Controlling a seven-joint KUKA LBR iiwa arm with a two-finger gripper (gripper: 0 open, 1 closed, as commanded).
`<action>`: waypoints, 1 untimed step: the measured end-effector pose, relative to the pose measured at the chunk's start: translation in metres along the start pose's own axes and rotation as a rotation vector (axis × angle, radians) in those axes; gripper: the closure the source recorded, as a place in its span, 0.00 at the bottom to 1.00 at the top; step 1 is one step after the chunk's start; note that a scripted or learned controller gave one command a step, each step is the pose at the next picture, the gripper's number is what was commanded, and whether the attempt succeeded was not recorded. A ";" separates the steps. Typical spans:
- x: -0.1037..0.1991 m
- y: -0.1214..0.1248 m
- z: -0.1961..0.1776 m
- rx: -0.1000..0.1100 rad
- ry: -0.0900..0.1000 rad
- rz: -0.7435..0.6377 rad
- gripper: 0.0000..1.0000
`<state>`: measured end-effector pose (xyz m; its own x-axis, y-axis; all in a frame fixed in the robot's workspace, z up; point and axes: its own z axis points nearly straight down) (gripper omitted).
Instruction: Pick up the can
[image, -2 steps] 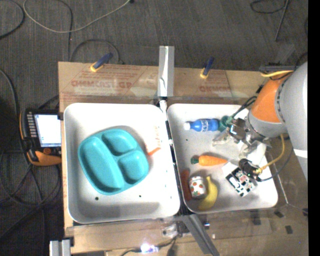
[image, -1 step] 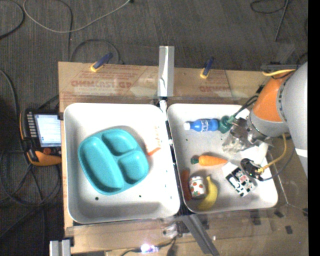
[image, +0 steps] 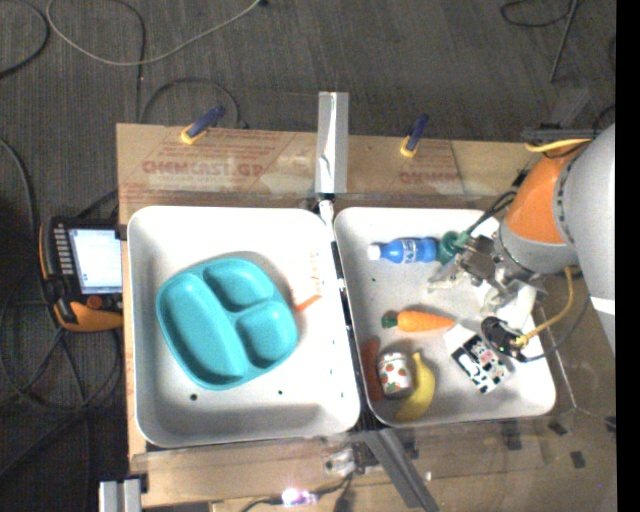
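A: Camera view first, from the left. What sits in the left bin (image: 145, 300)?

B: A teal divided plate (image: 232, 320), with a small orange scrap (image: 306, 299) just beside its right edge. Nothing there matters for the task.

A: And the can?

B: The can (image: 395, 372) is in the right bin (image: 540, 400), in its near-left part. It is a short white can with red spots, touching the banana (image: 422, 392) that curls round its right and near side.

A: Which way does it point?

B: It looks upright or a little tilted, with the top toward the camera. I cannot tell its long axis for certain, because it is squat.

A: What else is there, moving right?

B: A blue bottle (image: 405, 250) lies on its side along the far wall, cap to the left. A carrot (image: 422, 321) lies left to right in the middle.

A: And the gripper?

B: The gripper (image: 462, 262) hangs near the bottle's right end. I cannot tell whether it is released or clenched, and I see nothing held in it. To its near-right is a black-and-white patterned object (image: 483, 362).

A: So what is the key relation?

B: The can lies to the near-left of the gripper, and the carrot is between them. In my judgement the arm must cross over the carrot, then come down clear of the banana.
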<state>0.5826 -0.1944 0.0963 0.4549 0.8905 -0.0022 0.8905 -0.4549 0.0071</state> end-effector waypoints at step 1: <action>0.000 -0.001 -0.005 0.007 -0.001 -0.002 1.00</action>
<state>0.5817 -0.1937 0.1018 0.4534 0.8913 -0.0032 0.8913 -0.4534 0.0001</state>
